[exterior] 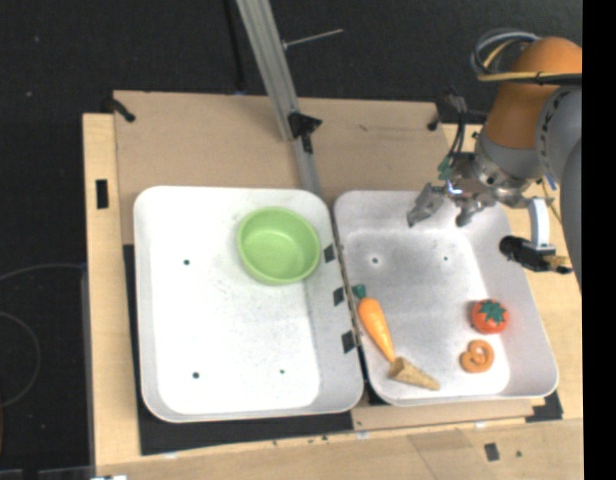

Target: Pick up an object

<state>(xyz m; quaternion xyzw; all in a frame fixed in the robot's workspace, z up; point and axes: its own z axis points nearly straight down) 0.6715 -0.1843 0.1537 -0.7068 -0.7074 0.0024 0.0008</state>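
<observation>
Nearest the camera, along the front of the right bin (508, 388), lie the candidates: a tan wedge (415, 374) touching the tip of a carrot (376, 329), whose long axis runs diagonally from its green top by the bin's left wall down toward the front. To their right sit a small pretzel-like ring (477, 356) and, just behind it, a tomato (489, 315). Across the divide, the left bin (168, 298) holds a green bowl (278, 246) near its back right corner.

Farther back, the tool (450, 208) hangs over the rear edge of the right bin, its fingers spread apart with nothing between them. Every small thing in that bin lies toward the camera from it. The tomato and ring are nearer, almost straight forward; the carrot lies forward and off to the left. A grasp on the carrot would probably need the fingers turned across its slanted axis.
</observation>
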